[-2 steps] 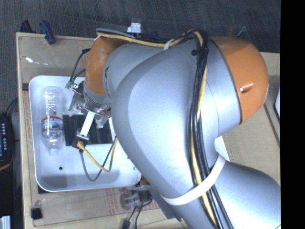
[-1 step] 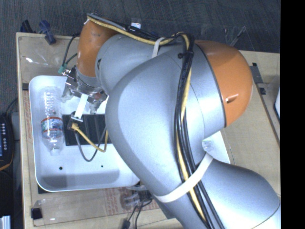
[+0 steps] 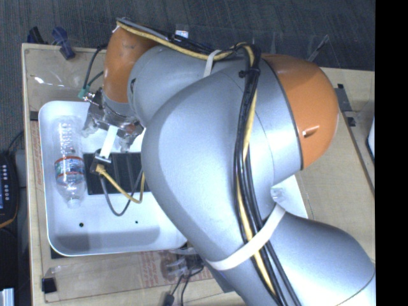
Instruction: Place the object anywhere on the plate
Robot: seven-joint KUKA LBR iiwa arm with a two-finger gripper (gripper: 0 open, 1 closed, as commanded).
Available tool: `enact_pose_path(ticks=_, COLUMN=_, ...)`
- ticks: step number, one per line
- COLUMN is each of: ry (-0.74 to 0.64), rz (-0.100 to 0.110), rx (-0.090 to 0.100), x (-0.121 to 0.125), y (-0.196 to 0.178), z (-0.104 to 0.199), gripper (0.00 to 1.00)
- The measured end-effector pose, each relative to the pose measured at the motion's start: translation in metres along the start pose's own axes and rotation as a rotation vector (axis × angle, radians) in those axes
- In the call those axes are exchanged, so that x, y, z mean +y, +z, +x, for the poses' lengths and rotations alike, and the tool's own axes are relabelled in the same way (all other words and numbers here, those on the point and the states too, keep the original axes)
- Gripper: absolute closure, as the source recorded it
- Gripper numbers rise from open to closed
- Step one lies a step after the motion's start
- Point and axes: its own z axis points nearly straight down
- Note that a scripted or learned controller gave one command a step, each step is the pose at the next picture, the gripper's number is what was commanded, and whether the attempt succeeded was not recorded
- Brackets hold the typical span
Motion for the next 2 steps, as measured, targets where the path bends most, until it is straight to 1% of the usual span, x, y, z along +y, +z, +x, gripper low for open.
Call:
enact_pose_path(ticks=1, ry=0.0, rz=0.0, rx=0.0, x=0.0, y=0.0, z=0.0, gripper=0.0)
enact_pose_path(ticks=2, ry=-0.05, rz=0.002, rx=-0.001, x=-0.003, y=0.001, z=-0.016, gripper=0.0)
